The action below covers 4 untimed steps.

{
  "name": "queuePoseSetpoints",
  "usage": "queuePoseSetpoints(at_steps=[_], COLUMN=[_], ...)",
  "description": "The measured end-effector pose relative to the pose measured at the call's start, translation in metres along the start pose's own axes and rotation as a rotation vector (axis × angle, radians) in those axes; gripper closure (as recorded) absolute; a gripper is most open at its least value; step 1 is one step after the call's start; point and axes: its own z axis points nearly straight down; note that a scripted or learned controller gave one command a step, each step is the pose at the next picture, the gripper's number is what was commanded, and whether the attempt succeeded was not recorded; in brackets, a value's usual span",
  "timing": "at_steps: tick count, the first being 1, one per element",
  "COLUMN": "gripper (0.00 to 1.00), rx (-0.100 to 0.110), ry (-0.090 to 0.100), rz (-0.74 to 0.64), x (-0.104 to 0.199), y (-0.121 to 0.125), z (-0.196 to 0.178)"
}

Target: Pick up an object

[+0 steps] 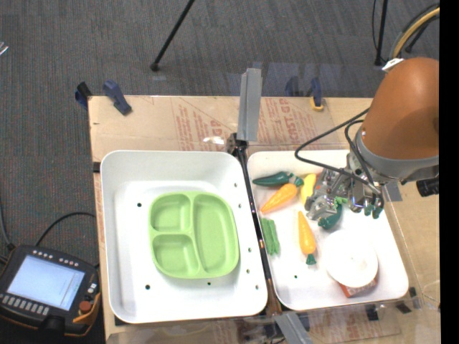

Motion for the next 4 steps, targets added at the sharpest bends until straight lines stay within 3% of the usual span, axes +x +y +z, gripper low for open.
queuePoseSetpoints(at_steps=[1, 2, 3, 4], gripper=[1.0, 1.0, 1.0, 1.0], rx=[0.002, 0.002, -0.001, -0.001], ry=[0.015, 0.019, 0.02, -0.003], rz=[0.041, -0.221, -0.381, 0.192], x=[0.005, 0.054, 0.034, -0.033], y=[0.068, 0.017, -0.081, -0.067], z=[0.0, 0.065, 0.12, 0.175])
